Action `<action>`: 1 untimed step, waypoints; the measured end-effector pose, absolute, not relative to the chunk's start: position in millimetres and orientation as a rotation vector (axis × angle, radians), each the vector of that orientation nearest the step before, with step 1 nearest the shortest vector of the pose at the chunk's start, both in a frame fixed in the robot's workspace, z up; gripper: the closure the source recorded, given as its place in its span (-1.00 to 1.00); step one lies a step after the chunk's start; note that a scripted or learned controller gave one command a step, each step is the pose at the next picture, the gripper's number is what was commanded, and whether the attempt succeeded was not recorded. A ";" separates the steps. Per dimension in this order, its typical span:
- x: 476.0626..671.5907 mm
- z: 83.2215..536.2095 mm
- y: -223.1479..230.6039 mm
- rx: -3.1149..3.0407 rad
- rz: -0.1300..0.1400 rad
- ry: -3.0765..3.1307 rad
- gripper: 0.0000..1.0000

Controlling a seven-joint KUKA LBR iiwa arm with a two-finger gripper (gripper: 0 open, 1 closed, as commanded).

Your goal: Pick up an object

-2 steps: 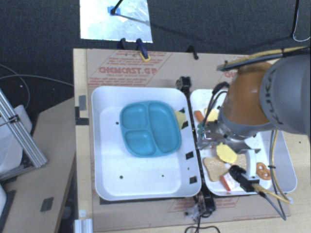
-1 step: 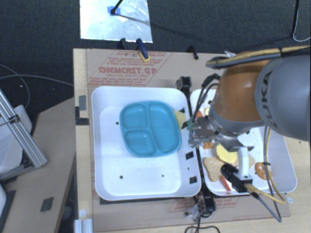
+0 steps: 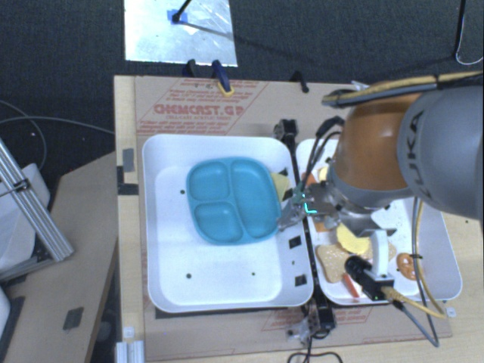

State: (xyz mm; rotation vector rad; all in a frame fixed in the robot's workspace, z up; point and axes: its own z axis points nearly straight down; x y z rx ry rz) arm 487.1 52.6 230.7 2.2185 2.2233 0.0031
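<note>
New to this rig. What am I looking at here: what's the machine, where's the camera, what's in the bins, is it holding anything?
One camera looks down at a slant on a bench with two shallow white bins. The big grey and orange shape on the right is a robot arm reaching in from that side. Its gripper hangs low over the divide between the bins, by the right edge of a blue divided plate that lies in the left bin. The right bin holds small items, partly hidden by the arm: a tan toast-shaped piece, something yellow, a small pretzel-like piece. I cannot tell from this view whether the gripper holds anything.
</note>
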 end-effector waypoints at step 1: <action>488.1 241.4 52.8 2.213 0.006 2.227 1.00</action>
